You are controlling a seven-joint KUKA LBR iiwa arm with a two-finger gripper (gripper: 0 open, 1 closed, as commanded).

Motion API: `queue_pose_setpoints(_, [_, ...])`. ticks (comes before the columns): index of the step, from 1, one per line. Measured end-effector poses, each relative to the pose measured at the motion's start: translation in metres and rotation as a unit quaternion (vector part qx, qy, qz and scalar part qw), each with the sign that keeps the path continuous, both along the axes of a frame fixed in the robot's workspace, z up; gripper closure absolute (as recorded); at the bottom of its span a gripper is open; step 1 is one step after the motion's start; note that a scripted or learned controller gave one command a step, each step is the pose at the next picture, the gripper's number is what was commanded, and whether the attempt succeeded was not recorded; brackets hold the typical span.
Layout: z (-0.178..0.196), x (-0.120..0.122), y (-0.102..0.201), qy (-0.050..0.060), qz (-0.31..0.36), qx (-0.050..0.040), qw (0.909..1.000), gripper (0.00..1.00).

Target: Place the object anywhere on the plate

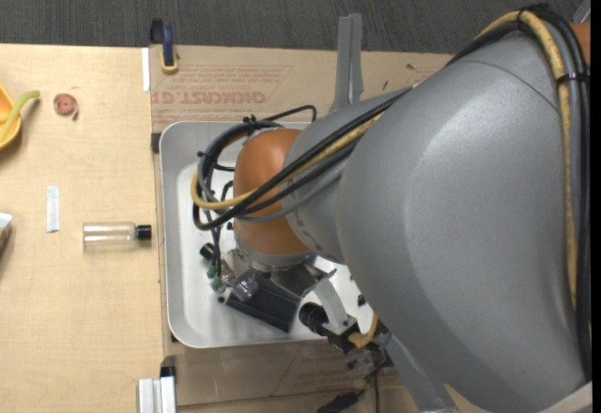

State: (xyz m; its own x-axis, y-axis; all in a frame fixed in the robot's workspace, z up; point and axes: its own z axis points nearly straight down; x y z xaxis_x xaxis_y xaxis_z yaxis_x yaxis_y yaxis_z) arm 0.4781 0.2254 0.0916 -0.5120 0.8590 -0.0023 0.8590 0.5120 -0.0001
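My grey arm (451, 205) reaches in from the right and covers most of the white bin (178, 214). Its orange band (268, 181) hangs over the bin's middle, wrapped in black and yellow cables. Below the band, the gripper (255, 297) points down into the bin's near half, with its dark body close to the bin floor. The arm hides whatever lies under it.
On the bench left of the bin lie a clear bottle with a black cap (115, 234), a small white strip (53, 209), a pink disc (64, 104) and a yellow object (9, 115) at the left edge. A blue clamp (161, 38) stands behind the bin.
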Motion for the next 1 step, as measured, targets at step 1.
queue_pose_setpoints(1, [0.175, 0.0265, -0.0944, 0.001, -0.009, -0.0002, 1.0, 1.0])
